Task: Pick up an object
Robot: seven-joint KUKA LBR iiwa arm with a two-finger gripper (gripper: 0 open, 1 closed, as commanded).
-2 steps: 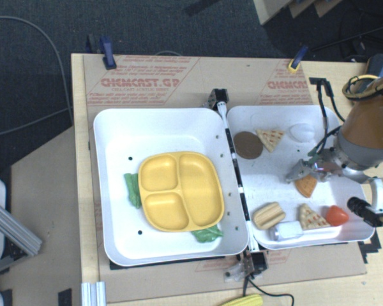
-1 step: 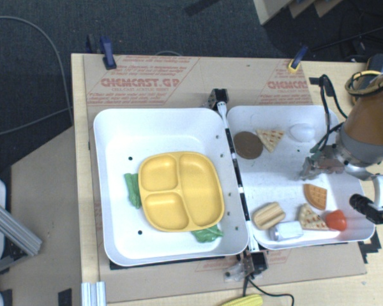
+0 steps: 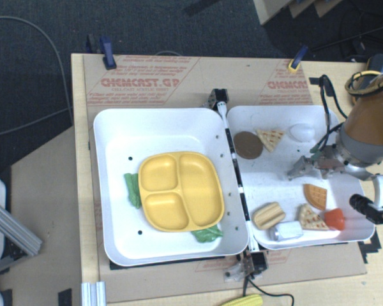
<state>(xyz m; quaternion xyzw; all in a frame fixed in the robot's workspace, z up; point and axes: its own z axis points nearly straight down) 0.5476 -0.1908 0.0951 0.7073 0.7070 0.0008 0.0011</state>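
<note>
The right bin point(image 3: 268, 116) holds several toy foods. A brown round patty point(image 3: 247, 145) and a waffle wedge point(image 3: 270, 138) lie at its back left. A white lump point(image 3: 301, 132) sits at the back. A hot dog bun point(image 3: 269, 214) and a white tube point(image 3: 288, 233) rest at the front. An orange toast slice point(image 3: 316, 196), a waffle piece point(image 3: 311, 218) and a red tomato point(image 3: 335, 219) are at the front right. My gripper point(image 3: 306, 167) hangs low over the bin's middle right, just above the toast slice, with nothing seen in it.
The left bin point(image 3: 115, 132) carries a yellow divided plate point(image 3: 180, 190) with green leafy pieces point(image 3: 133, 190) poking out from under it. The orange-banded arm point(image 3: 369, 121) covers the right bin's far right side. Clamps sit on the bench's back edge.
</note>
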